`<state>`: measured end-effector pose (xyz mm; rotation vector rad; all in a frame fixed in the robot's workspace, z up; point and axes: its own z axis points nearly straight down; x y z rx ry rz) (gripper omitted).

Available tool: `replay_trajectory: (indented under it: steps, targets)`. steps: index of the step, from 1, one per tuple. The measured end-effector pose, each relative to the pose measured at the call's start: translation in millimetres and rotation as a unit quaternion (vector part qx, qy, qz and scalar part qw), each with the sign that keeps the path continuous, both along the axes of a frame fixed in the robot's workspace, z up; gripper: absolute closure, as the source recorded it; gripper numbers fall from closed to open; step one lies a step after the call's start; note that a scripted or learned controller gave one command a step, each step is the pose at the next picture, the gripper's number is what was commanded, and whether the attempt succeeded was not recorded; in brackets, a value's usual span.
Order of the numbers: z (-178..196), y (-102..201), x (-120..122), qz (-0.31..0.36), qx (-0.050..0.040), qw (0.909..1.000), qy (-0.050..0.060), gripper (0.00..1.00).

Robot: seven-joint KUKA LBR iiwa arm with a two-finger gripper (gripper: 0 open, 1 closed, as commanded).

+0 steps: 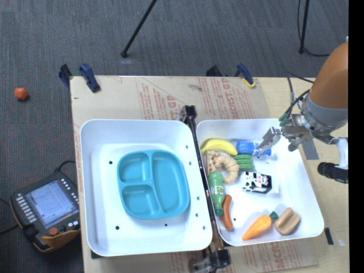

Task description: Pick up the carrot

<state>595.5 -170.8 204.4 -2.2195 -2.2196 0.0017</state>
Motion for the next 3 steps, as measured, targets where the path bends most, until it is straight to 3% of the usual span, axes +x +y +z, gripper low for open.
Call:
replay_trajectory:
  steps: [1, 2, 3]
  targets:
    - [-47, 60, -71, -0.083, 0.0003, 0.9966, 0.001, 0.00]
    - [-102, 86, -120, -0.059, 0.0010, 0.9983, 0.000, 0.00]
    - [-102, 85, -120, -0.059, 0.0005, 0.9982, 0.001, 0.00]
